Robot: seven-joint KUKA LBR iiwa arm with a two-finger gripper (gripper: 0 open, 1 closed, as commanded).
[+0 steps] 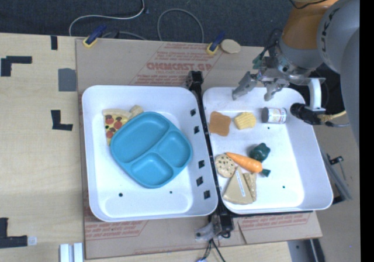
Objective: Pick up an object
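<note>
We see the pincer open and holding nothing above the far side of the right bin, where an orange carrot with a green end lies beside a round cracker.

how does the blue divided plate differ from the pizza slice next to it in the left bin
The blue plastic divided plate is far larger than the flat toy pizza slice. The plate is one plain blue, with three compartments; the slice is yellow with red spots. The plate shows whole, while its rim hides part of the slice. Both lie in the left white bin.
</note>
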